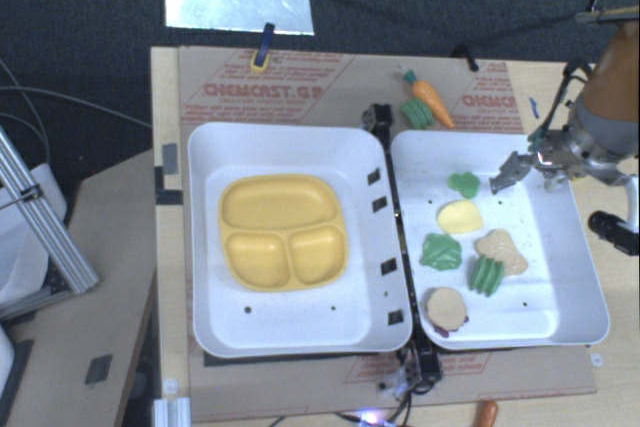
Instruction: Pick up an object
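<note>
The gripper (508,173) is held low at the right bin's (570,315) upper edge, poised for a pick; its closure cannot be told. Toy foods, the likely targets, are clustered below-left, nearest a green piece (464,183).

A yellow three-compartment plastic tray (283,230) lies in the left white bin (210,155). Right of centre, the right white bin (575,290) holds green, yellow and tan toy foods. The grey gripper (512,171) hovers over its upper part.
</note>
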